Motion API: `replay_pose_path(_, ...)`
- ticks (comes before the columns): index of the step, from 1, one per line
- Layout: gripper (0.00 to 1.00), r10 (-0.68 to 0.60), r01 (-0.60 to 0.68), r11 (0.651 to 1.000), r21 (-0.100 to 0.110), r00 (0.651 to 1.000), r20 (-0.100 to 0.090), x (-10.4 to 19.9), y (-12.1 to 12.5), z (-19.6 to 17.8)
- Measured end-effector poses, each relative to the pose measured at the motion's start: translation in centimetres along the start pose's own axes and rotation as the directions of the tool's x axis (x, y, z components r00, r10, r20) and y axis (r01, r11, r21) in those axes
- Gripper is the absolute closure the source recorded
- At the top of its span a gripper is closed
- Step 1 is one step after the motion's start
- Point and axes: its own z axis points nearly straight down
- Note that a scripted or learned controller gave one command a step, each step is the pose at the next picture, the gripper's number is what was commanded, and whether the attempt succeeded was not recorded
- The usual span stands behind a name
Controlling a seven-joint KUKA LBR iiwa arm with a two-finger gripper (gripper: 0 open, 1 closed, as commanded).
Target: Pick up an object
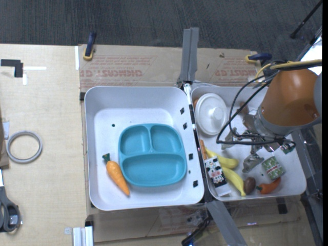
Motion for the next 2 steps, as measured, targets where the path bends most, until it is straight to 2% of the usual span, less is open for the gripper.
replay_pose_path(1, 0.00, -0.128, 0.128, 0.992, 0.002, 0.992, 0.001, 0.9, -6.6, -1.9)
replay_pose_path(2, 0.00, -0.136, 0.136, 0.991, 0.002, 0.991, 0.002, -3.9, -13.4, -0.1)
